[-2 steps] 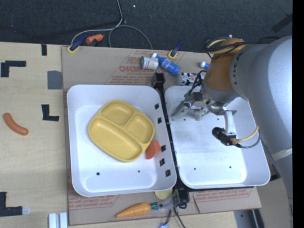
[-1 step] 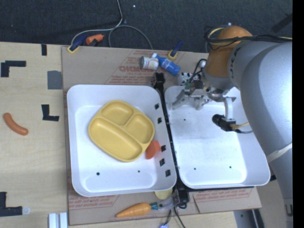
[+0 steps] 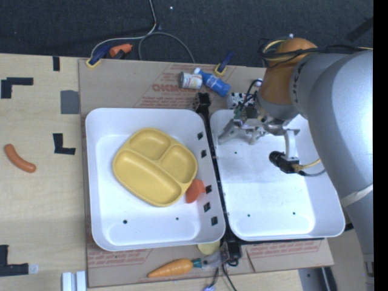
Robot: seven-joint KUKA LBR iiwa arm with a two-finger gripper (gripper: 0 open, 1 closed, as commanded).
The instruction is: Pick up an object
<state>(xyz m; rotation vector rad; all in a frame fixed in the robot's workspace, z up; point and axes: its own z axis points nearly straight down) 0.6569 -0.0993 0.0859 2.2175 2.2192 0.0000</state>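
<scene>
My gripper (image 3: 238, 138) hangs low over the far left corner of the right bin (image 3: 279, 214), its two grey fingers spread open and nothing between them. The grey arm with its orange band (image 3: 285, 71) comes in from the right and covers that bin's far right side. In the left bin (image 3: 106, 223) lies a yellow divided plate (image 3: 154, 165). A small orange-red piece (image 3: 194, 191) rests against the plate's right edge, near the wall between the bins.
A toy carrot (image 3: 171, 268) lies on the cardboard in front of the bins. A white and blue bottle (image 3: 203, 80) lies behind them. An orange sausage (image 3: 19, 158) sits on the bench far left. Clamps (image 3: 121, 49) grip the cardboard's far edge.
</scene>
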